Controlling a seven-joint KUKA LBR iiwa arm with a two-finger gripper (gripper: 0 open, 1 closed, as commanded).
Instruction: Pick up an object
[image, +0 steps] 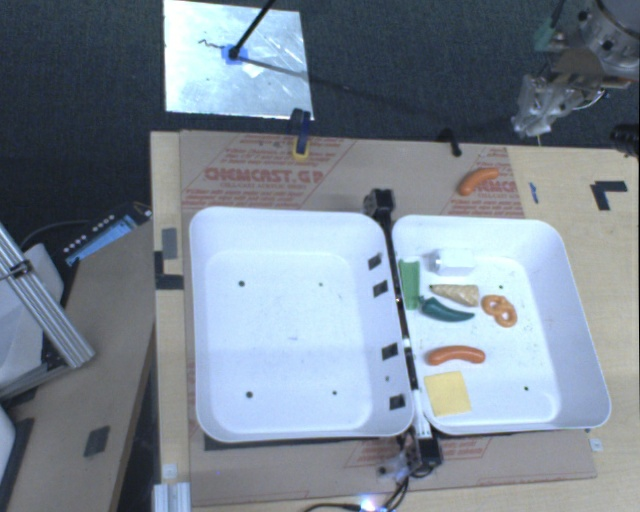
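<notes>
Gripper hangs high at top right, off the bins, its grip state unclear; 6 toy foods lie in the right bin, so lowering squarely over the isolated sausage looks safest.

White bins: 2, a left bin and a right bin
Sausages: 2, one in the right bin, one on the counter
Pretzels: 1
Yellow cheese slices: 1
Green peppers: 1
Green blocks: 1
White blocks: 1
Tan wedges: 1
</notes>
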